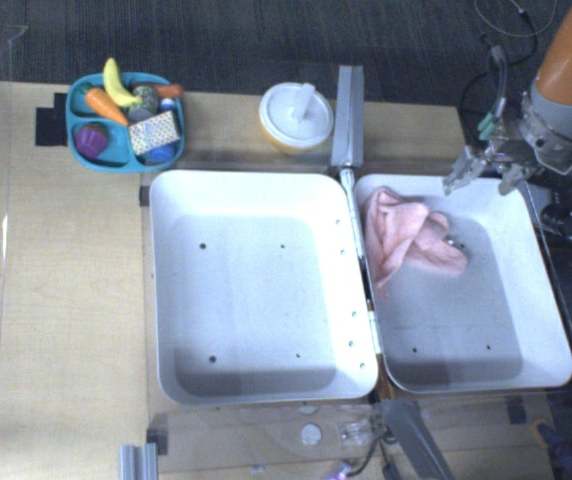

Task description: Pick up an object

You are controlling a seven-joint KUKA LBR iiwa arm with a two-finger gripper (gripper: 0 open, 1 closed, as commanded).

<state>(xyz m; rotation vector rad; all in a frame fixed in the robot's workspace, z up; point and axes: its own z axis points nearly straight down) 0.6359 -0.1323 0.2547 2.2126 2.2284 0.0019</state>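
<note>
Gripper (486, 174): I see it over the far edge of the right bin (536, 298) — fingers spread apart, nothing between them.
Cloth: pink cloth (406, 236) lies crumpled in the right bin's far-left part, against the wall beside the left bin (256, 378).
On the cloth: a small dark bit on its right edge — I think metal, too small to tell.
Beyond the bins: white lidded cup (297, 115); blue tray (106, 158) of toy food further left.
</note>
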